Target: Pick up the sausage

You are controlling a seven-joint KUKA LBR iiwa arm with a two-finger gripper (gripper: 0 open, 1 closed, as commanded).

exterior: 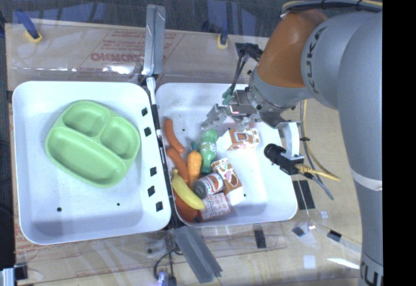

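A green divided plate (94, 142) sits in the left white bin (39, 213). In the right bin (276, 203), the sausage (173, 143) lies along the left wall beside a carrot (194, 165), a banana (186, 194), a green bottle (208, 146), a can (209, 186) and small cartons. Above the bin's upper middle hangs the gripper (218, 119), well clear of the sausage; how wide it stands cannot be told.

Plate (93, 143) in left bin (39, 226); sausage (174, 142) in right bin (276, 203).
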